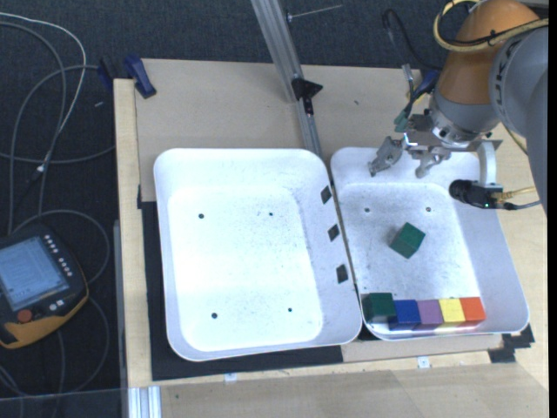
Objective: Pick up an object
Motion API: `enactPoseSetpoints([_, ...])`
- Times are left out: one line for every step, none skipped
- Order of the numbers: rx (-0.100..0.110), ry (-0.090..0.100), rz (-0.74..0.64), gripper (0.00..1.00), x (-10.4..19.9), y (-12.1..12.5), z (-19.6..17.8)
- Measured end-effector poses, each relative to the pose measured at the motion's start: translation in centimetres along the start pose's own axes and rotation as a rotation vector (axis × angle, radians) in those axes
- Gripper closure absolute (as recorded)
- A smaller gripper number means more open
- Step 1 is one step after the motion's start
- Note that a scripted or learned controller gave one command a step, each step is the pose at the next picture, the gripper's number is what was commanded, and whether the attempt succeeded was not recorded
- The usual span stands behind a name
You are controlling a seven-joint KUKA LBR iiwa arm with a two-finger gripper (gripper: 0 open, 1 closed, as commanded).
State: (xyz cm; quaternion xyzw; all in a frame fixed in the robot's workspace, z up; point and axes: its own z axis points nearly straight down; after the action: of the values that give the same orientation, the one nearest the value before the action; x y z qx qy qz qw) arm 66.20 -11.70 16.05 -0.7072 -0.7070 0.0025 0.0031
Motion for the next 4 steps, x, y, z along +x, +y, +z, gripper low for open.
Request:
enactPoseSetpoints([0.004, 0.002, 0.002, 0.00, -0.9, -5.4, 6.6])
enactPoseSetpoints([-0.001, 0.002, 0.002, 0.00, -1.0, -11.1, 6.2])
enactPoseSetpoints([-0.009, 0.001, -0.001, 1.00, -0.8, -10.8, 5.1])
enactPoseSetpoints([-0.019, 0.001, -0.009, 1.00, 6.5, -6.1, -4.4])
